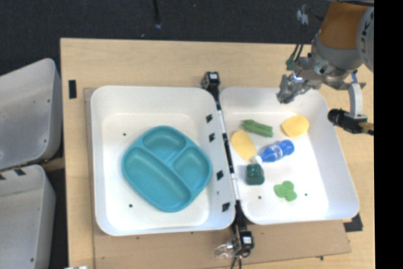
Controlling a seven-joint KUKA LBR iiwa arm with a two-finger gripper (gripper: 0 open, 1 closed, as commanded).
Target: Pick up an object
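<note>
Here the gripper point(288, 92) hangs above the right bin's point(327, 198) far edge.

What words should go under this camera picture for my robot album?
Robot gripper above the right bin of small toys; teal plate in the left bin.

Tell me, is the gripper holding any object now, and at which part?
Nothing is held. The gripper hovers above the right bin's far edge, with no object between its fingers.
</note>
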